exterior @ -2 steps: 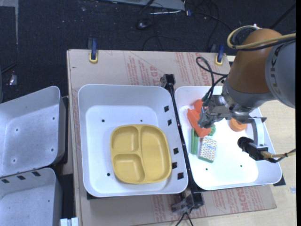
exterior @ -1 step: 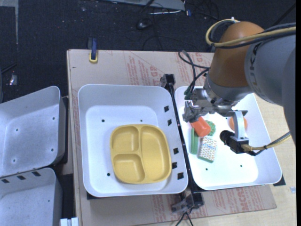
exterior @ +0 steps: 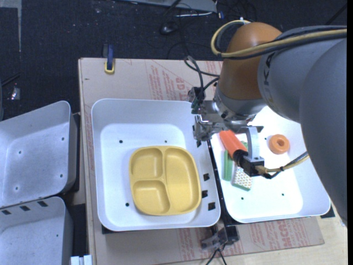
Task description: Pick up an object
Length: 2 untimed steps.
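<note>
Reaching in from the right of the frame, the grey arm is bent down over the right bin (exterior: 309,203), its orange band seen at upper centre. The tool (exterior: 205,127) is lowered at the upper left corner of that bin, close to the wall shared by both bins. Whether the tool is open or closed cannot be told, as it is hidden by wrist hardware and cables, and nothing can be seen held in it.

Several objects are found in the right bin: an orange-red cylinder (exterior: 233,141) lying tilted just below the wrist, a green block (exterior: 226,165) beside it, a small speckled white piece (exterior: 241,177) touching the green block's lower end, and an orange ring (exterior: 279,143) set apart toward the right. A yellow divided tray (exterior: 164,180) with three compartments is laid flat in the left bin (exterior: 105,148).

Both bins are carried side by side on a counter (exterior: 149,76) covered in brown board with red print. A blue and yellow clamp (exterior: 110,59) is fixed at its upper left edge. Dark speckled floor is seen beyond, with cables at the top of the frame and further white bin parts at the left.
</note>
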{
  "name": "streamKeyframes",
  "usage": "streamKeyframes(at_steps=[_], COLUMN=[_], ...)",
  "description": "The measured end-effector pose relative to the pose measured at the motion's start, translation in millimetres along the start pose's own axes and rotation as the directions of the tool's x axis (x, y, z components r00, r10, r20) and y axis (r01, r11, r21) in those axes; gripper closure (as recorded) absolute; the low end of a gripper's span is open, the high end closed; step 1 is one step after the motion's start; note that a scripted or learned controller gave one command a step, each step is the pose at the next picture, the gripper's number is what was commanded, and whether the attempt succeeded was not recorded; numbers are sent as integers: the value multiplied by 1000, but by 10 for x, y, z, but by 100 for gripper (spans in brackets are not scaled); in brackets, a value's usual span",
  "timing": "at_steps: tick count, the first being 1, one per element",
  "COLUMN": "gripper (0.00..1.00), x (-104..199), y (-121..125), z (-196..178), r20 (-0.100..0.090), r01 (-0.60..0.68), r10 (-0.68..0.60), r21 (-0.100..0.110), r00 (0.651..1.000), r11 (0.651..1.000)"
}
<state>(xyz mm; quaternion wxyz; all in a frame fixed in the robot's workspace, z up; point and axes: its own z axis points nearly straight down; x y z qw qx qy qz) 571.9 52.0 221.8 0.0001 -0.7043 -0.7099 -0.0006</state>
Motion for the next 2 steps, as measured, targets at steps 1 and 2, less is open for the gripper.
streamKeyframes(at_steps=[1, 2], gripper=[100, 0], x=[475, 440], y=[142, 138], z=[55, 53], r20=[0, 2], r01=[0, -5], r10=[0, 5], r21=[-1, 1], r00=[1000, 1000], r11=[1000, 1000])
